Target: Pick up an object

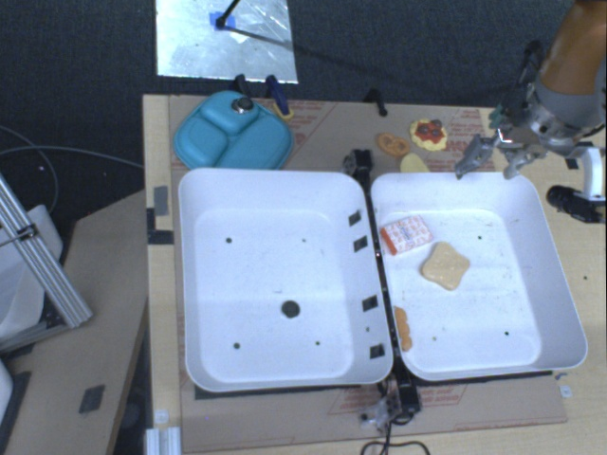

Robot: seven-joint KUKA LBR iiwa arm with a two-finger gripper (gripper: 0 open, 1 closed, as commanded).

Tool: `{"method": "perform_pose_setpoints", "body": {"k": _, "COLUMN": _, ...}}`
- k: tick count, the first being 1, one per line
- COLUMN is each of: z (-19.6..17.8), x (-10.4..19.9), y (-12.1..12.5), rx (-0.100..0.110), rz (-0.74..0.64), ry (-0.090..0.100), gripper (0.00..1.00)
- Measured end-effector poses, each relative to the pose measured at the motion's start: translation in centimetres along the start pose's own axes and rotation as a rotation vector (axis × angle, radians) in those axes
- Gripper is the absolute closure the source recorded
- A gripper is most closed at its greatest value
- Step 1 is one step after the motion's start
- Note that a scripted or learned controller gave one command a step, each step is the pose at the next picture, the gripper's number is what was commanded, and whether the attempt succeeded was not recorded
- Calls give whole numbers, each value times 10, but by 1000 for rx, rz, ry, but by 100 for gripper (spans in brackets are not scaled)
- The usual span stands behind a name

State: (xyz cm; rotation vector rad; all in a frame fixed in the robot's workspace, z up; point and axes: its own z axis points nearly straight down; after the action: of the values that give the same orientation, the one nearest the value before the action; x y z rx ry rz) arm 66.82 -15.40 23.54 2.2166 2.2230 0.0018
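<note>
Tan cookie-shaped piece [445,266] sits loose in the right bin [531,254], mid-frame, with a red-and-white packet [406,234] just up-left of it. Farther back, upper right, the gripper [493,158] hovers over the bin's far rim, fingers apart, nothing between them.

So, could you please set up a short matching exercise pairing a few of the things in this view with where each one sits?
Things:
1. red-and-white rectangular packet
2. tan lobed biscuit-shaped piece
3. teal plastic divided tray
4. small dark round disc

Places:
A. on the bench behind the left white bin
B. on the floor of the left bin
C. in the right white bin, close to its left wall
D. near the middle of the right bin

Pairs: 1-C, 2-D, 3-A, 4-B
</note>
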Motion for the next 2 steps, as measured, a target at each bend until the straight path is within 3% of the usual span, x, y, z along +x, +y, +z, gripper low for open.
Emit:
{"method": "perform_pose_setpoints", "body": {"k": 1, "z": 122, "x": -42, "y": -45, "rx": 11, "rz": 6, "ry": 2, "gripper": 0}}
{"method": "perform_pose_setpoints", "body": {"k": 2, "z": 149, "x": 17, "y": -62, "rx": -5, "rz": -4, "ry": -2, "gripper": 0}}
